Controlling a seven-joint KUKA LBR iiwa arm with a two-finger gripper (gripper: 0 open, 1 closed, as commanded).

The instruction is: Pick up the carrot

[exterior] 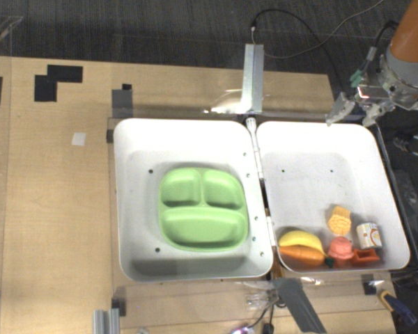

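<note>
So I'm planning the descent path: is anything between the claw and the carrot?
No object lies on the bare bin floor between the claw at the far right corner and the carrot at the near edge. But the banana rests against the carrot's far side, crowding the approach.

The carrot (304,255) is an orange toy piece, short and thick. It lies flat in the lower right part of the frame, at the lower left corner of the right bin (313,158). A yellow banana (301,240) lies just above it, touching it.
</note>
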